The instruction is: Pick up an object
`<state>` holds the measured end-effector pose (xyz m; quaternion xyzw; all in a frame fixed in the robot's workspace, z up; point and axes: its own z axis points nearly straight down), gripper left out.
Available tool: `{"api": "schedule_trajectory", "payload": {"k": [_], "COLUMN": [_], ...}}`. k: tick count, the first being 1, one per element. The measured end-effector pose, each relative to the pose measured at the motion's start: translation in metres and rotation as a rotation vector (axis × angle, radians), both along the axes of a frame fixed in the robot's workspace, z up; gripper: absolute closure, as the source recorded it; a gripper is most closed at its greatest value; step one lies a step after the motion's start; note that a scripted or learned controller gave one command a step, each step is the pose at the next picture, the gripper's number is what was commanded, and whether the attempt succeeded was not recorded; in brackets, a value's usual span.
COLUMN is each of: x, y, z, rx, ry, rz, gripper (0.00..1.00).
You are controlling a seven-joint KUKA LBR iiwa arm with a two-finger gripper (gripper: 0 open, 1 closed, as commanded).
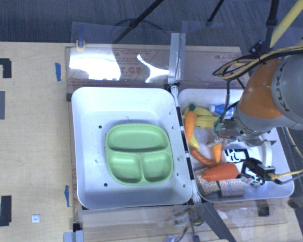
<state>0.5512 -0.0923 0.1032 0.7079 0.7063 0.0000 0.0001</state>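
The right bin (283, 155) holds a pile of toy food. In it are an upright orange carrot (190, 125), a yellow banana (204, 116), a curved orange piece (202, 159) and a larger carrot (220, 172) lying across the front. My gripper (231, 141) hangs low over the middle of this bin, under the orange wrist band (257, 97). A small orange piece (217, 152) sits just left of it. The arm hides whatever lies directly beneath the gripper.
A green divided plate (139, 153) lies in the left bin (86, 135). A speckled red and white item (227, 187) and a black and white object (252, 173) rest near the right bin's front wall. Yellow and black cables (242, 62) loop behind the arm.
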Motion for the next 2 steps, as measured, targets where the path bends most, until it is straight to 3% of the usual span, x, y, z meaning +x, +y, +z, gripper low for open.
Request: {"api": "schedule_trajectory", "payload": {"k": [1,2], "x": [-0.035,-0.04], "y": [0.028,0.024], "z": [0.081,0.267], "rx": [0.0,-0.001], "ry": [0.0,0.0], "rz": [-0.009,-0.185], "gripper": [1.0,1.0]}}
